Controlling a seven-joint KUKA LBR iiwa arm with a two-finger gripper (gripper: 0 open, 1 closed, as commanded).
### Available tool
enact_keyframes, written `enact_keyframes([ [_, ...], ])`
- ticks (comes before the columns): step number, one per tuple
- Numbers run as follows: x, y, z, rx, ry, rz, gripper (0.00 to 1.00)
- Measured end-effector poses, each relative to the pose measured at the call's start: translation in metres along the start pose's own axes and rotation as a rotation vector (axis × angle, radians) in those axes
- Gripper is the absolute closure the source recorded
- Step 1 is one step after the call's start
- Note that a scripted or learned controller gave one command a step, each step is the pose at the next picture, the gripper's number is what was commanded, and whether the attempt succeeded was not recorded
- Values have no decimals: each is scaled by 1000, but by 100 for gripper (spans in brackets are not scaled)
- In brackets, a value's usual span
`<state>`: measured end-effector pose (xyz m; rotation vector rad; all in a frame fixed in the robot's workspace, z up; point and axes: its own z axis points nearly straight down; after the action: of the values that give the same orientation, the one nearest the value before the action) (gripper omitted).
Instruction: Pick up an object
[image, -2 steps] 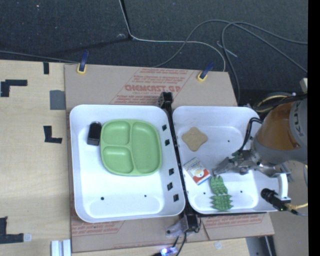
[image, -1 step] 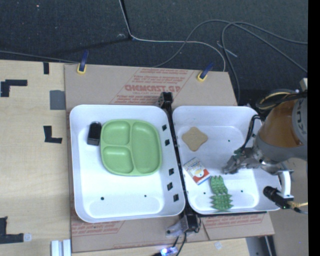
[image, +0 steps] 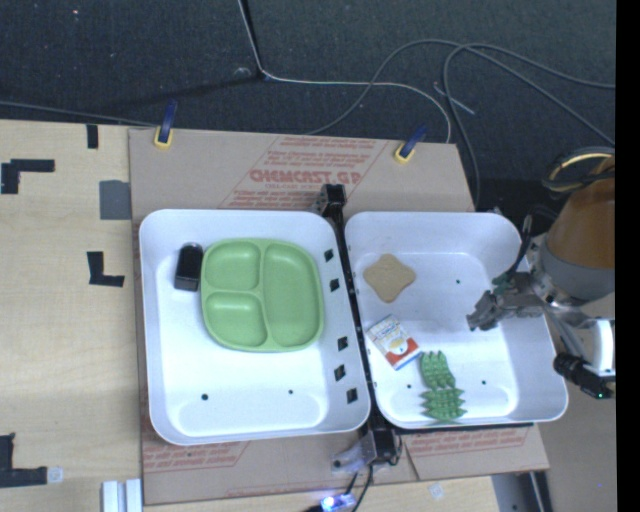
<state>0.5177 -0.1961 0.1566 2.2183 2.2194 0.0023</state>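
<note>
Lighting: even, overhead, moderately bright. We note mild glare on both white bins (image: 160, 330); soft, short shadows under the green tray (image: 263, 295). Focus: slightly soft overall, grainy; dark backdrop (image: 120, 50) underexposed. We see no marked edge distortion.

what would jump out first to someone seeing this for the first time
The green divided plate in the left bin stands out most, with a small black object beside its left edge. In the right bin lie a tan cookie-like piece, a red and white packet and a green ridged toy, while the gripper hangs over that bin's right side.
</note>
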Motion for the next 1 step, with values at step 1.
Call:
enact_keyframes([
  [1,10,-1,-57,0,0,-2,100],
])
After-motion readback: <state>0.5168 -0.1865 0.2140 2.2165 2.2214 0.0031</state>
